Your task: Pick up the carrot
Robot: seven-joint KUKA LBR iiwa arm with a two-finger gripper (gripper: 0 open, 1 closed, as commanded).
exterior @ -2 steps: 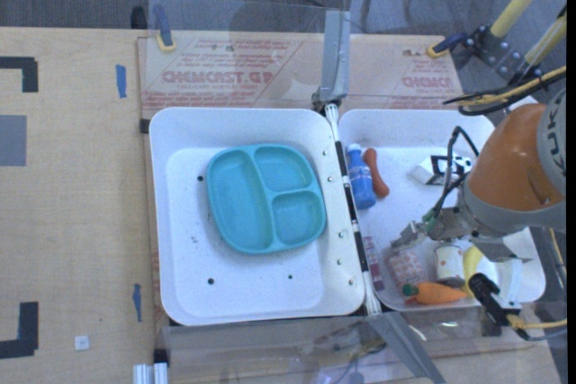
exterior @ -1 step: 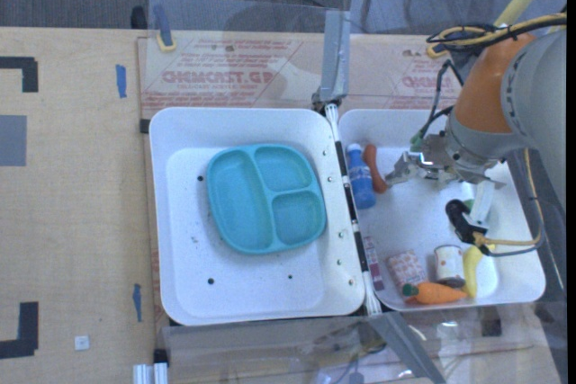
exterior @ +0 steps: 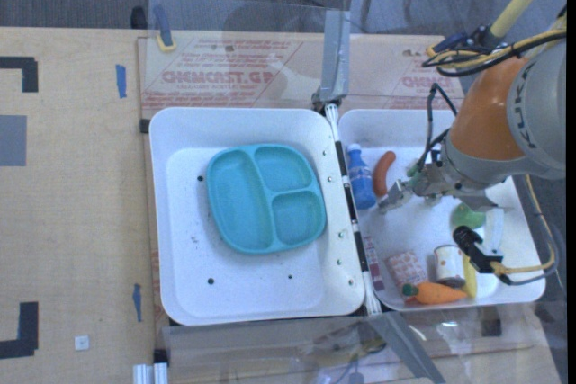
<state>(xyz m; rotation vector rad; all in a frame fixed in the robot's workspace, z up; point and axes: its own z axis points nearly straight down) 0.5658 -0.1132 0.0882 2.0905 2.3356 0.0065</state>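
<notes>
One carrot lay near the front edge of the right bin, its green end pointing left. Just left of it sat one small pinkish patterned packet, and just above it one small can lying on its side. Farther back in the same bin, near the dividing wall, lay one blue bottle and beside it one reddish sausage. One green thing showed partly under the arm. The tool hung over the middle of that bin, well apart from the carrot, right of the bottle and just below the sausage; I could not tell how far it was parted, and nothing showed in it. The left bin held one teal divided plate with three compartments. Both bins stood side by side on the worktop.
</notes>
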